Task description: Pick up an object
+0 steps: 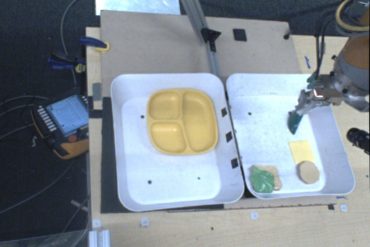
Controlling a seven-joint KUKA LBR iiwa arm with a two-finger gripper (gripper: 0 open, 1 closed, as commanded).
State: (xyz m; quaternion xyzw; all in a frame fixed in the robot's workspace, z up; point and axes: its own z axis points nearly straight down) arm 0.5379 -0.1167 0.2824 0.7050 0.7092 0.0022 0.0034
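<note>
Teal object [294, 122] at gripper [303, 107] | white bins [173, 191] | cardboard-topped bench [156, 37]

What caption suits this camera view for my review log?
Gripper holds a small teal object above the right white bin; yellow divided plate sits in the left white bin.

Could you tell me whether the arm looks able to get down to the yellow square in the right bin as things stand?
Probably yes. The yellow square lies flat and uncovered on the right bin's floor, just below the gripper in the view. The round tan piece sits close beside it, which could crowd a finger.
</note>
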